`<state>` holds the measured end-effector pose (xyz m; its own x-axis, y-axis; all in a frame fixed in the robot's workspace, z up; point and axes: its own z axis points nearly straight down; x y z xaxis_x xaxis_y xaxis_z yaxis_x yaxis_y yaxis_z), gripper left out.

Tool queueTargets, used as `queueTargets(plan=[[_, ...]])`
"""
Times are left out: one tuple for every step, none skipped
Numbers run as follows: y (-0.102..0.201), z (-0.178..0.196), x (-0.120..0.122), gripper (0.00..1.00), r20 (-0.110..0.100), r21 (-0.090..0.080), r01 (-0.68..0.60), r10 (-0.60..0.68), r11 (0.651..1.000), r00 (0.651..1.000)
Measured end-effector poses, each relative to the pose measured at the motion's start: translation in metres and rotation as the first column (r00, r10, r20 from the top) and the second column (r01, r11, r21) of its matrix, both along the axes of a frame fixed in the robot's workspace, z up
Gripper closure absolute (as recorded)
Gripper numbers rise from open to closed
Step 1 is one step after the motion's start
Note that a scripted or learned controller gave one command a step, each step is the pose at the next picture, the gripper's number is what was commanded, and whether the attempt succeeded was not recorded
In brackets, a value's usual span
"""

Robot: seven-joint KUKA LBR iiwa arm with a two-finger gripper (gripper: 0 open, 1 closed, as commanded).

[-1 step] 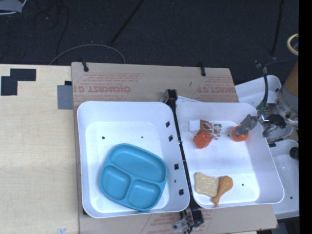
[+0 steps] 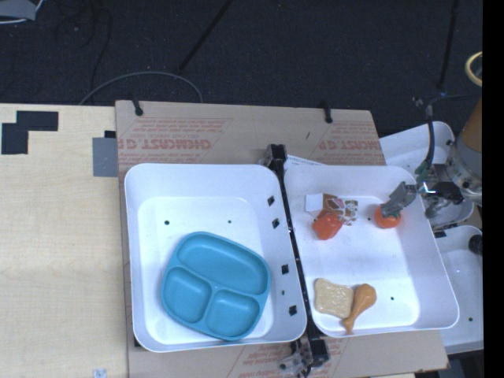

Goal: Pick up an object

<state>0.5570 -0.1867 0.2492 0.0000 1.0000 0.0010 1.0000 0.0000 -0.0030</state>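
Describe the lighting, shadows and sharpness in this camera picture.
Camera view: even, soft light; the white bins are bright but not blown out, with faint shadows beside the blue divided plate and the toy drumstick. The dark floor at the top is underexposed. Overall focus is slightly soft; the gripper near the orange toy looks blurred, and small labels are unreadable.

Two white bins sit side by side: the left bin (image 2: 142, 211) and the right bin (image 2: 425, 290). The left holds one blue divided plate (image 2: 214, 284). The right holds five things: two red-orange tomato-like pieces (image 2: 327, 227) (image 2: 387, 218), one small printed packet (image 2: 342, 207), one bread slice (image 2: 332, 297) and one drumstick (image 2: 359, 302).
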Motion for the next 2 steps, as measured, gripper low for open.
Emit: queueTargets(plan=[[0.001, -0.064, -0.004, 0.0, -0.006, 0.002, 0.0, 0.0, 1.0, 1.0], [0.007, -0.109, -0.005, 0.0, -0.004, 0.002, 0.0, 0.0, 1.0, 1.0]])
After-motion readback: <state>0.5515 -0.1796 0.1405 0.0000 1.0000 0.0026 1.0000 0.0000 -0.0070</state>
